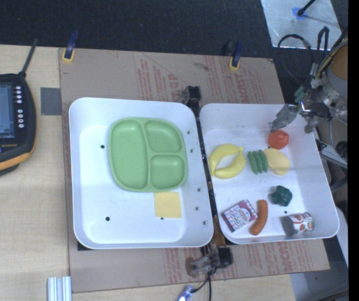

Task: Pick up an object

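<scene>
Right bin [305, 168], upper corner: red tomato [278, 139], lying just below the hand [295, 118], at or under the tip of its near finger. Hand's fingers appear spread, nothing between them. Same bin, below the tomato: yellow lemon [278, 162], green pea pod [257, 161], banana [226, 160], broccoli [281, 195], sausage [259, 217], red packet [239, 216], small carton [298, 224]. Left bin [85, 187]: green divided plate [147, 153], yellow cheese slice [168, 204]. Desk [16, 231], far left: tablet controller [0, 124].

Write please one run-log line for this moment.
phase: reaching | gripper: above right bin, far corner | nearest: red tomato, not held | left bin: green plate, yellow square
</scene>
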`<state>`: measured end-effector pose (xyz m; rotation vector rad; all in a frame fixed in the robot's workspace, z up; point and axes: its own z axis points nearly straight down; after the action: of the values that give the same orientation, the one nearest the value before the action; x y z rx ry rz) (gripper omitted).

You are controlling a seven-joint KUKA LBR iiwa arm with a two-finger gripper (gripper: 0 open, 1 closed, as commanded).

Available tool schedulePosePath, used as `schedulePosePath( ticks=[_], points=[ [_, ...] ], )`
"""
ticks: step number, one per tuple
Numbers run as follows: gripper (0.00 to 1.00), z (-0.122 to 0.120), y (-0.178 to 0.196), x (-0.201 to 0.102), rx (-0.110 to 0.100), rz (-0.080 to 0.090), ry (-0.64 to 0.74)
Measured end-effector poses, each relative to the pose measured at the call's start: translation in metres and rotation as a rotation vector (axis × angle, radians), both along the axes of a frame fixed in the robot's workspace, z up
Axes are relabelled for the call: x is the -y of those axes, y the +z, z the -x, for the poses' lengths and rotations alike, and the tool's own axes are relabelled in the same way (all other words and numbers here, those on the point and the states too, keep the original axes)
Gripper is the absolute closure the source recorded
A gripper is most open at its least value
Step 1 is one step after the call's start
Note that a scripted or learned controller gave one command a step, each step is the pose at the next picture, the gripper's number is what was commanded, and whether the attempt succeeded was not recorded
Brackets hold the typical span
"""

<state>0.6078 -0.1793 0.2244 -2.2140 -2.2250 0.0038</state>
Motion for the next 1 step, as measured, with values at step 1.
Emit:
schedulePosePath(
  ticks=[1],
  points=[
    [0.0, -0.0357, -0.1287, 0.0306, -0.003, 0.0, 0.001]
  ],
)
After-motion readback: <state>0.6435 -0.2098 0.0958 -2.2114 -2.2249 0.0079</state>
